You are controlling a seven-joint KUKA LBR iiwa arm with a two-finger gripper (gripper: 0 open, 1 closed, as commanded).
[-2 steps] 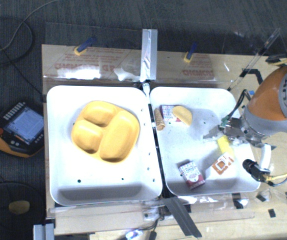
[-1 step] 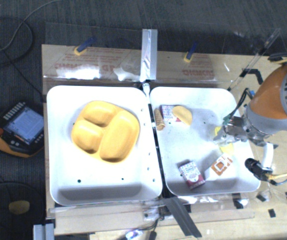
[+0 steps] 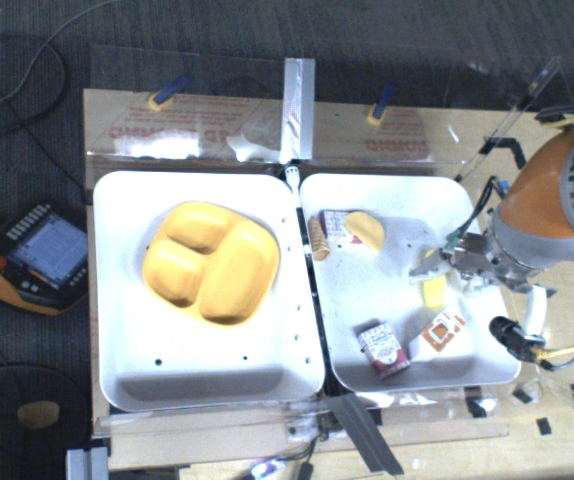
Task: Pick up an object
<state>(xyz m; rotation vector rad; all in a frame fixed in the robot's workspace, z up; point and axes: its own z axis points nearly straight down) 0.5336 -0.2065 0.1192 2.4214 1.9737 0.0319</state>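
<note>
Nearest the camera, a small red-and-white carton (image 3: pixel 382 348) lies by the front wall of the right bin (image 3: pixel 397 193), an orange-and-white packet (image 3: pixel 444 330) just beside it. Above them the gripper (image 3: pixel 447 258) hangs low over a little yellow block (image 3: pixel 433 291), so this looks like the approach before a grasp (nothing is visibly lifted yet). Whether it is spread or closed I cannot tell. Next, I judge, it must settle squarely over the block and close.

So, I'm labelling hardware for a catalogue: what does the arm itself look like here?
The grey KUKA arm has a rounded orange band above its wrist. Dark cables loop beside it, and the metal gripper assembly at its end looks grey and blocky.
</note>
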